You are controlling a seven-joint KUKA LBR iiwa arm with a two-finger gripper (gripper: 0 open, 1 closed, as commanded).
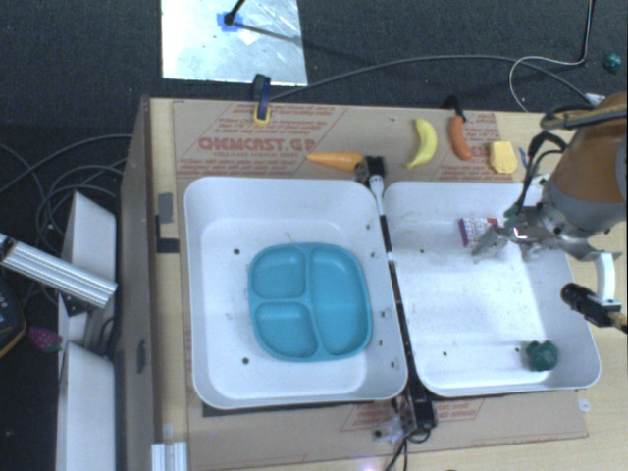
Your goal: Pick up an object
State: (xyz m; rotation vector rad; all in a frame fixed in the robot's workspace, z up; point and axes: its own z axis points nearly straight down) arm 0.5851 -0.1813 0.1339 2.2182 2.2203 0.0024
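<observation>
Two white bins sit side by side on a bench. The left bin holds a blue plate with sections, lying flat in the middle. The right bin has a small purple and white thing near its back edge and a dark green ball in its front right corner.

The arm reaches in from the right. The gripper hangs low over the back of the right bin, just beside the purple thing. I cannot tell how it is set or whether it has hold of anything.

Behind the bins, on the cardboard, lie a carrot, a banana, a hot dog and a yellow block.
</observation>
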